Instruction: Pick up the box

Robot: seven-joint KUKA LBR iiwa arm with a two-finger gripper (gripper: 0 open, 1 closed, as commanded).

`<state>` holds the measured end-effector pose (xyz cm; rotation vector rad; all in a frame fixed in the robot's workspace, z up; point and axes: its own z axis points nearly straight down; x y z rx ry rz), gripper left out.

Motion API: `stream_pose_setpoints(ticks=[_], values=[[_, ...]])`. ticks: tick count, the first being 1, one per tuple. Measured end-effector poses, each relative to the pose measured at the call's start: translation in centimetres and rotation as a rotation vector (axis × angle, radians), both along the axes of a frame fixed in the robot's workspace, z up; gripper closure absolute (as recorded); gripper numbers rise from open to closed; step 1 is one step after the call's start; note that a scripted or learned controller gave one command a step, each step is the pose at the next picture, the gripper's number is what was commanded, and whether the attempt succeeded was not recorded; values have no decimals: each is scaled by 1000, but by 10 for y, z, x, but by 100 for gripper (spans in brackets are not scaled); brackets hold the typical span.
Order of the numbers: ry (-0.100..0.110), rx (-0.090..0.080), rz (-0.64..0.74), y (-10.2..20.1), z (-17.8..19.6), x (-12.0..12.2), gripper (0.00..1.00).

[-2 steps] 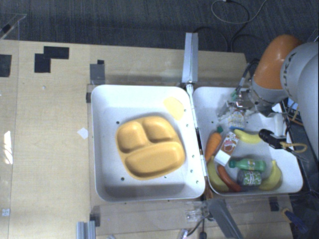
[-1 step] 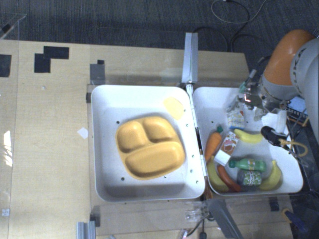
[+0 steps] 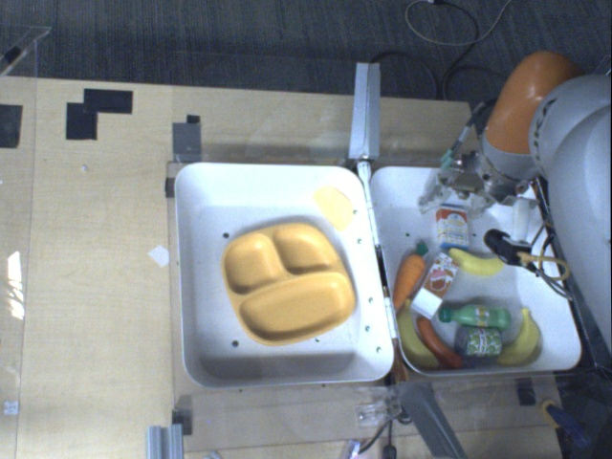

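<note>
A small white and red box (image 3: 452, 228) lies in the upper part of the right bin (image 3: 402, 191). My gripper (image 3: 461, 187) hangs at the bin's far side, just beyond the box's top end and close over it. The grey arm with its orange band (image 3: 531, 98) comes in from the upper right. I see nothing lifted off the bin floor.
In the right bin lie a banana (image 3: 475, 262), a carrot (image 3: 409, 277), a small red and white packet (image 3: 441, 275), a green bottle (image 3: 475, 316), a dark can (image 3: 477, 341) and more bananas. The left bin (image 3: 196, 256) holds a yellow divided tray (image 3: 287, 280).
</note>
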<state>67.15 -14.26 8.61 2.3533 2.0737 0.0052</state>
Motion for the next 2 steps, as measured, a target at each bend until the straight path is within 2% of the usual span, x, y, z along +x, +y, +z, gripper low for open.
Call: stream_pose_setpoints(ticks=[1,2], values=[[-2,0,9,3,9,2,100],[6,2,-308,42,105,-15,100]])
